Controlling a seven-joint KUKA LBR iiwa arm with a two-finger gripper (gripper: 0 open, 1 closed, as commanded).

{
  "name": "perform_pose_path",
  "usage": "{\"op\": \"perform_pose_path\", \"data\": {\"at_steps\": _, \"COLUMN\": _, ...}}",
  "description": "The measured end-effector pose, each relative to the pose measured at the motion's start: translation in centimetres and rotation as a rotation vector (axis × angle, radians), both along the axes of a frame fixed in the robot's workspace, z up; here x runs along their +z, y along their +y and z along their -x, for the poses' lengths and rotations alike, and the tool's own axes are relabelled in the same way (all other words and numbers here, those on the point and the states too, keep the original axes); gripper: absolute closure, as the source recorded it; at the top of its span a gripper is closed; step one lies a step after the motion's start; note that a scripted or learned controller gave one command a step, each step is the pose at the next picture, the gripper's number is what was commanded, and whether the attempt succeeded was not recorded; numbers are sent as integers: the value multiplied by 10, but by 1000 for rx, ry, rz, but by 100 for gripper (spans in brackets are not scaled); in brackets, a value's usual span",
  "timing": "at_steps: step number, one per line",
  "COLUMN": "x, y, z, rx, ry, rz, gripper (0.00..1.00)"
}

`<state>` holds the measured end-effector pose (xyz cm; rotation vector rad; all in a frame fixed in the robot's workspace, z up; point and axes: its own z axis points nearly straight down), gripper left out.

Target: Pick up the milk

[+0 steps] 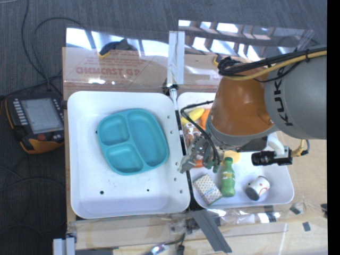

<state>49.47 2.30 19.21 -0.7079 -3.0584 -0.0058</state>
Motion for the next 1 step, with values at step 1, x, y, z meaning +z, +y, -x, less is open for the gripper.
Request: {"op": "perform_pose_path", "data": {"at_steps": 1, "x": 0, "y": 0, "z": 0, "rx": 0, "ry": 0, "rz": 0, "gripper": 0}}
